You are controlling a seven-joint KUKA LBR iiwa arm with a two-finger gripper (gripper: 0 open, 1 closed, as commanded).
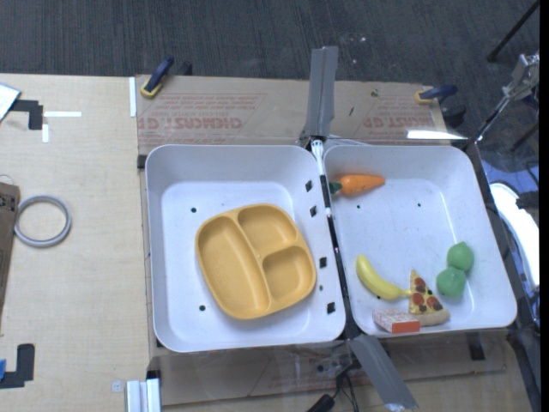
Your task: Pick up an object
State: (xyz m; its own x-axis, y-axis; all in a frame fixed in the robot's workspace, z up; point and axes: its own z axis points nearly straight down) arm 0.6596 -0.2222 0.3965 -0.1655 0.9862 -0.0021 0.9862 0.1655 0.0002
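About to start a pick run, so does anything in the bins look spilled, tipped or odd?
Nothing stands out. The yellow plate lies flat in the left bin; the carrot, banana, pizza slice and green pieces lie loose in the right bin.

Even, bright light falls from overhead, and shadows stay soft and short under the yellow plate [256, 260] and banana [378, 279]. The white bins [163, 230] glare slightly near the right edge. Focus is fairly sharp, the dark floor [257, 15] a bit grainy.

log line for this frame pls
left bin: yellow plate | right bin: carrot, banana, pizza slice, green pieces | nothing lifted
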